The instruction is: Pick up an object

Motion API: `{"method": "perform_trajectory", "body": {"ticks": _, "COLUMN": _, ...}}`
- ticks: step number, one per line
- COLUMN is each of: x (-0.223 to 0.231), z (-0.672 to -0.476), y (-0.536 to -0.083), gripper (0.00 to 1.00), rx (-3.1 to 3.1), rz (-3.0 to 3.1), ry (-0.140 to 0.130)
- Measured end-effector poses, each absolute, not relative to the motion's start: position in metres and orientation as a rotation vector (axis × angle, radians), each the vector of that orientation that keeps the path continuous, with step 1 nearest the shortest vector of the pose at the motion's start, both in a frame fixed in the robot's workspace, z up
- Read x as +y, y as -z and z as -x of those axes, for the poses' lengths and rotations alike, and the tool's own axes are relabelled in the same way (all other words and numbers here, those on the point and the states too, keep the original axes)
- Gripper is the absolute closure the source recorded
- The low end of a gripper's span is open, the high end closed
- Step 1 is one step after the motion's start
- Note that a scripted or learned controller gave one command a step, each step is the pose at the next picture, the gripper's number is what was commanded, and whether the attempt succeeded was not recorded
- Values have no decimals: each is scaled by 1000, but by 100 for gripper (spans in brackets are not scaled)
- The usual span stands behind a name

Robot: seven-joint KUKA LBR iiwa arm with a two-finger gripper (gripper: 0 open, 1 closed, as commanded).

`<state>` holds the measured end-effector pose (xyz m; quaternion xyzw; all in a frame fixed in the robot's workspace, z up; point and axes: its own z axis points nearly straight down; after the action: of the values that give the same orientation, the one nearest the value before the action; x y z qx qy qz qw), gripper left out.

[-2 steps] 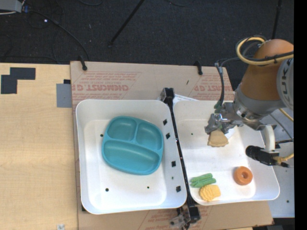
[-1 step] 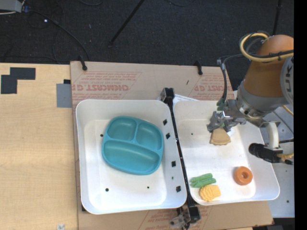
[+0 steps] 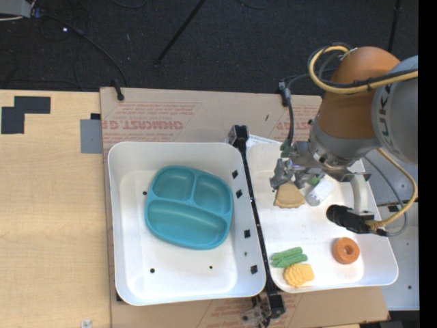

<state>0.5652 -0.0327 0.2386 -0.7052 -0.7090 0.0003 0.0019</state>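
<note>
My gripper hangs low over the back part of the right bin. Directly under it lies a tan, bread-like piece, with its top edge hidden by the gripper. A small white and green item lies just right of the tan piece, partly under the wrist. Toward the front of the same bin lie a green bean pod, a yellow corn piece and an orange ring. I cannot see whether anything is gripped.
The left bin holds a teal divided plate. A black divider runs between the two bins. The arm's orange and grey body covers the back right of the right bin.
</note>
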Motion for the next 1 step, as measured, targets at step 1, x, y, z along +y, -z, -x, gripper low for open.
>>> {"method": "perform_trajectory", "body": {"ticks": 1, "x": 19, "z": -576, "y": -242, "gripper": 100, "rx": -2225, "rz": 2214, "ry": -1}}
